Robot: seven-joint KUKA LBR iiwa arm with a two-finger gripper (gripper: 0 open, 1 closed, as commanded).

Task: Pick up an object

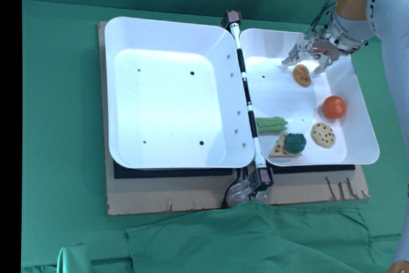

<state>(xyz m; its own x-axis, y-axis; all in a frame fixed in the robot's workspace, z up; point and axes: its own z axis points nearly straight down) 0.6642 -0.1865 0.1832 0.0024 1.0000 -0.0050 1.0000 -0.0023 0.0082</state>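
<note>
Tool [305,64] over the right bin [358,131]
Fingers spread apart, straddling the small orange cookie [301,75], not yet gripping it

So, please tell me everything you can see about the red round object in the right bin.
The red ball looks like a small toy tomato: round, orange-red, with a smooth, slightly shiny surface that suggests plastic. No stem or leaf can be made out. It lies on the floor of the right bin, near the right wall, apart from the other things. The chocolate-chip cookie lies just in front of it, not touching as far as I can tell. The pincer hangs farther back, above another small piece.
</note>
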